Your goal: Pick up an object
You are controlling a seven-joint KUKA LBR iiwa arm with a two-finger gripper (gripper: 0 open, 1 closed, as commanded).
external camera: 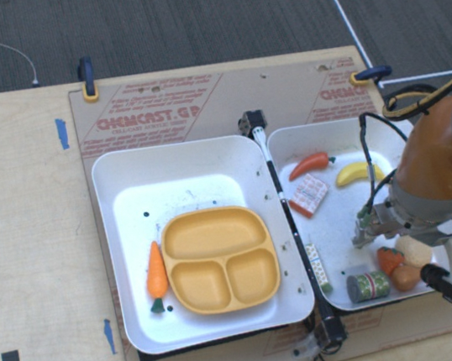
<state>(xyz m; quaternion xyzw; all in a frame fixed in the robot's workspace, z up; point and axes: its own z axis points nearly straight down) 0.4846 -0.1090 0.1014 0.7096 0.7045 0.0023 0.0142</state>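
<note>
The gripper (369, 225) hangs low over the right bin (321, 139), but how far its fingers are open I cannot tell. Just near of it lie a green can (368, 285) and an orange-red toy (389, 260); a banana (354, 173) lies farther.

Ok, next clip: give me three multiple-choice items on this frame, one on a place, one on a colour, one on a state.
1. Where does the carrot lie?
A. inside the yellow tray
B. left bin, left of the tray
C. right bin

2. What colour is the can?
A. green
B. blue
C. white

3. How does the can rest?
A. upright
B. on its side
C. on top of the banana

Answers:
1 B, it lies on the bin floor beside the tray's left edge.
2 A, its body is green.
3 B, its length runs along the bin floor.
</note>
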